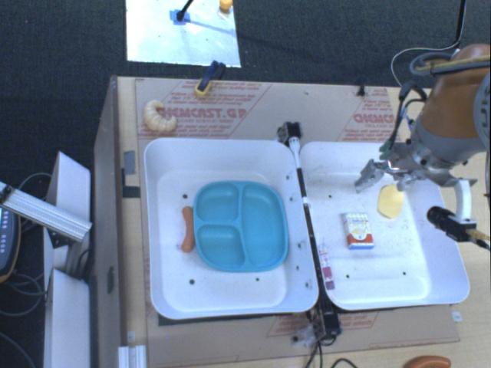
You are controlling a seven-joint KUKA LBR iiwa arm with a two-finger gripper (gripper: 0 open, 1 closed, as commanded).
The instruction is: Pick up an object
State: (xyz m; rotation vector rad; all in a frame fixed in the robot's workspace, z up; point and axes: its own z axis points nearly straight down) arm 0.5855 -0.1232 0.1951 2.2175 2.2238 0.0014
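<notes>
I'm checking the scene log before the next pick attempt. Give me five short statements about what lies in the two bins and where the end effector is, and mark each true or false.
1. The blue divided tray lies in the left bin. True.
2. The orange sausage-shaped piece lies inside one of the tray's compartments. False: it lies on the bin floor, beside the tray's left edge.
3. The small carton lies in the right bin. True.
4. The yellow object sits in the left bin. False: it is in the right bin, beyond the carton.
5. The end effector hangs over the left bin. False: it is over the right bin, near the yellow object.
</notes>
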